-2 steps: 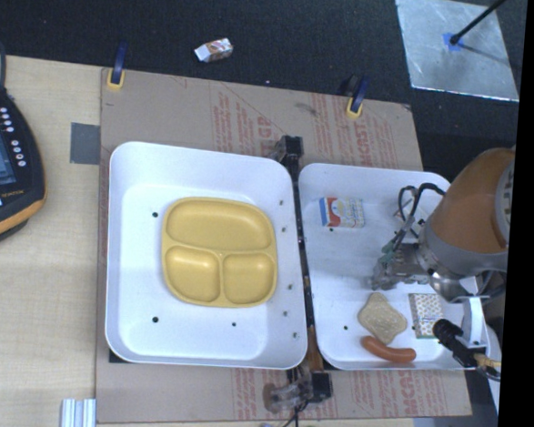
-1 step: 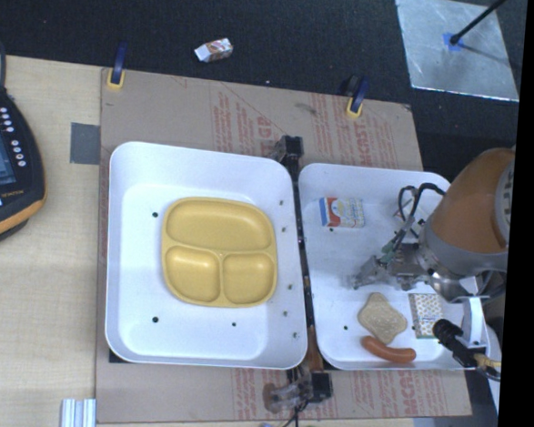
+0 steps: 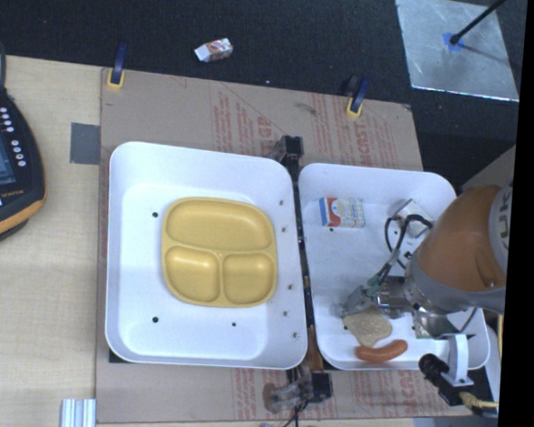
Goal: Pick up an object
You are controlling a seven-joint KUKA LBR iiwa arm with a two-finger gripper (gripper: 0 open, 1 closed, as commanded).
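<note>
In the right bin [image 3: 378,184], near its front edge, lie a pale tan, flattish round piece [image 3: 369,328] and, just in front of it, a reddish sausage [image 3: 380,353] stretched along the bin's front wall; the two look close enough to touch, though the view is too coarse to be sure; the end effector [image 3: 359,303] sits low in this bin just above and behind the tan piece, its metal tip angled toward the divider between the bins; whether it is released or clenched cannot be told from this angle, and nothing is seen caught in it; behind it the grey arm with its orange band [image 3: 461,240] fills the right side of the bin, a loop of black cable [image 3: 398,231] hanging beside it; toward the back of the same bin a small carton [image 3: 342,212] with blue and red print lies flat, well apart from the end effector; the left bin [image 3: 128,244] holds a yellow sectioned plate [image 3: 219,250], with one wide compartment at the back and two smaller ones in front; both bins rest on a sheet of brown cardboard [image 3: 255,116] clipped to the wooden worktop [image 3: 22,328]; a handheld control pendant [image 3: 5,176] lies at the worktop's far left; beyond the worktop, on the dark floor [image 3: 307,28], sits a small crumpled wrapper [image 3: 214,50].
</note>
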